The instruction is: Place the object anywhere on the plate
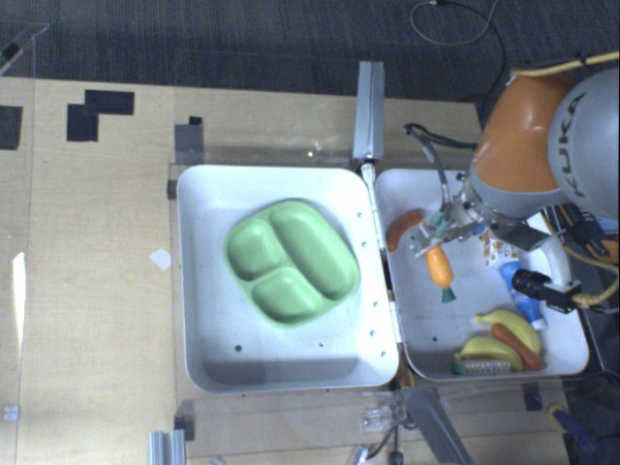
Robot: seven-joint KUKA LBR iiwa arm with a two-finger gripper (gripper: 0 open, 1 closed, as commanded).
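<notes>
Grey arm (572, 153) lettered "KUKA", tool (438, 232) above carrot (441, 267), green plate (292, 260)

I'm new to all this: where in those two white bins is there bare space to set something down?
Left bin: bare floor rings the green plate, widest along the near wall. Right bin: free near-left corner; carrot, gripper and bananas crowd the rest.

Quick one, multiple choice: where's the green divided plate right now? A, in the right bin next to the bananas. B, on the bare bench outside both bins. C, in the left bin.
C: the green plate lies flat inside the left bin, while the bananas are in the right bin.
</notes>
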